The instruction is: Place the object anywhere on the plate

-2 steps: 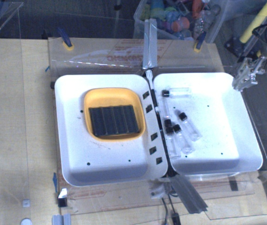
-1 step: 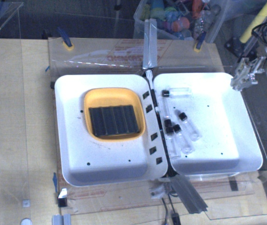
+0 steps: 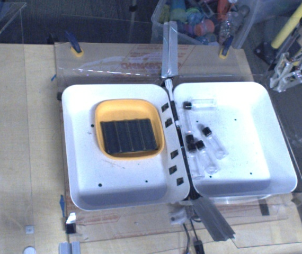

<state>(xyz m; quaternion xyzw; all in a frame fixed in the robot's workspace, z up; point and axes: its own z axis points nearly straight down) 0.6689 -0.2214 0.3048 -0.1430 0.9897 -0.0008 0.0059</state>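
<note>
A yellow-orange plate (image 3: pixel 127 110) with rounded corners lies in the left bin (image 3: pixel 82 184). A dark ribbed rectangular slab (image 3: pixel 129 136) rests flat on the plate and covers most of its near half. Several small clear vials with black caps (image 3: pixel 200 136) lie scattered in the left part of the right bin (image 3: pixel 257 157); one vial (image 3: pixel 198 104) lies apart near the far edge. My gripper (image 3: pixel 287 70) hangs outside the right bin, past its far right corner, well away from the plate and the vials, with nothing seen in it.
A metal divider with black clips (image 3: pixel 173 142) runs between the two bins. A clear tub of colourful toys (image 3: pixel 204 9) stands behind the bins. A yellow tube (image 3: pixel 299 12) leans at the top right. Wooden bench surface surrounds both bins.
</note>
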